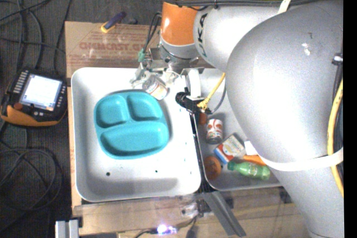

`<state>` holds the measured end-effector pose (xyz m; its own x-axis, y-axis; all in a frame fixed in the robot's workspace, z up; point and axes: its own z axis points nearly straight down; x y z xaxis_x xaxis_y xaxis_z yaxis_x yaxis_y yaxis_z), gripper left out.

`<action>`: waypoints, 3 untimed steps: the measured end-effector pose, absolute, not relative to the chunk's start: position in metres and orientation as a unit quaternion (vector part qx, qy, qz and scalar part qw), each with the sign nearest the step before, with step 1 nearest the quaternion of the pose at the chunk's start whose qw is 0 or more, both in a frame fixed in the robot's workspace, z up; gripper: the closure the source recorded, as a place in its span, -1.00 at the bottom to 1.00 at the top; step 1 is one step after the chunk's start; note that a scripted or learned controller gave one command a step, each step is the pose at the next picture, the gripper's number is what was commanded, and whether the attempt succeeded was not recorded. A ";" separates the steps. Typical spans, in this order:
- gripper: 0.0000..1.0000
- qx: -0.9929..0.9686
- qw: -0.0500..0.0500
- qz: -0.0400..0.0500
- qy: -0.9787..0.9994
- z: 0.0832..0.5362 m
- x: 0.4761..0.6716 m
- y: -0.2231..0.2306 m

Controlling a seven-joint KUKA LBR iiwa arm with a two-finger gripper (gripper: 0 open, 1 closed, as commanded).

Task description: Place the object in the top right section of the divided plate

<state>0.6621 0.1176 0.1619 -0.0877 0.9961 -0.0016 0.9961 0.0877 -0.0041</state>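
A teal divided plate (pixel 131 125) lies in the left white bin (pixel 83 175), with two small sections at its far side and one wide section at its near side. My gripper (pixel 152 82) hangs over the plate's top right rim, reaching down from the orange wrist band (pixel 181 3). It is shut on a small tan and grey rounded object (pixel 158 89), which is held just above the rim of the top right section (pixel 148 110). The grey arm hides much of the right bin.
The right bin (pixel 223 182) holds a red and white can (pixel 215 129), a small box (pixel 231 149), a green bottle (pixel 250 169) and a brown round item (pixel 212 164). A black divider runs between the bins. A teach pendant (pixel 36 95) lies left of the bench.
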 end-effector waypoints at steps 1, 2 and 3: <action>1.00 -0.675 0.002 0.003 -0.738 0.170 0.662 0.118; 1.00 -0.693 -0.006 -0.012 -0.721 0.121 0.650 0.117; 1.00 -0.568 0.001 0.001 -0.823 0.149 0.613 0.128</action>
<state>0.6126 0.1283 0.1492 -0.3542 0.9352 0.0014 0.9352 0.3542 -0.0030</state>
